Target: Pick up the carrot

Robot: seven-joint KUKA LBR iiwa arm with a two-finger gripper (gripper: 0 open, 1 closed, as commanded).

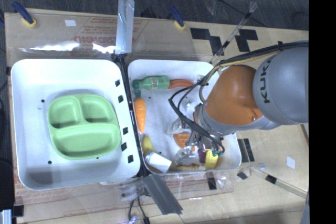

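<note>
Dark carpet behind, table [63,23] topped with brown board carrying two white bins side by side. Left bin [23,113] holds a green divided tray [83,126], sitting flat mid-bin. Right bin [157,66] is the cluttered one. The carrot [140,115] lies lengthwise against its left wall, apart from the pile, so its right flank looks open for access. Green bottle [152,82] sits just above it along the top wall. Arm [273,92] reaches in from the right, tool [193,145] low over the clutter in the lower right of that bin, well off the carrot. Can't tell if the tool is open or closed; wrist and cables hide it. Likely needs to shift left to the carrot.
</note>
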